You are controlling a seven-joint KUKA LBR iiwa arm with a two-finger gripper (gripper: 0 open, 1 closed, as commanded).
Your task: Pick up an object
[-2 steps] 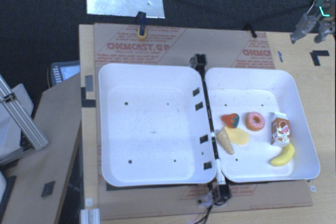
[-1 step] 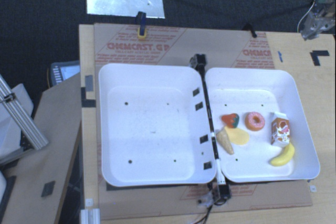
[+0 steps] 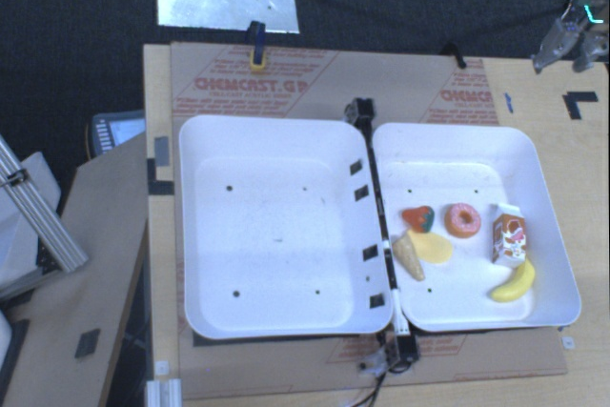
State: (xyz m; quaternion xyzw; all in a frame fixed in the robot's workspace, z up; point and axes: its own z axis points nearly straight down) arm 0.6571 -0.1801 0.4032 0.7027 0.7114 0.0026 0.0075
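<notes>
Banana (image 3: 513,282) beside carton (image 3: 508,237) — board (image 3: 250,83) print reads "CHEMCAST".

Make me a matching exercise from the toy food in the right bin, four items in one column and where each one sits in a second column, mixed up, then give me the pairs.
Column one:
1. banana
2. doughnut
3. carton
4. strawberry

Column two:
A. standing just above the banana, near the bin's right wall
B. nearest the bin's lower right corner
C. left of the doughnut, above the yellow piece
D. between the strawberry and the carton

Pairs: 1-B, 2-D, 3-A, 4-C
</notes>
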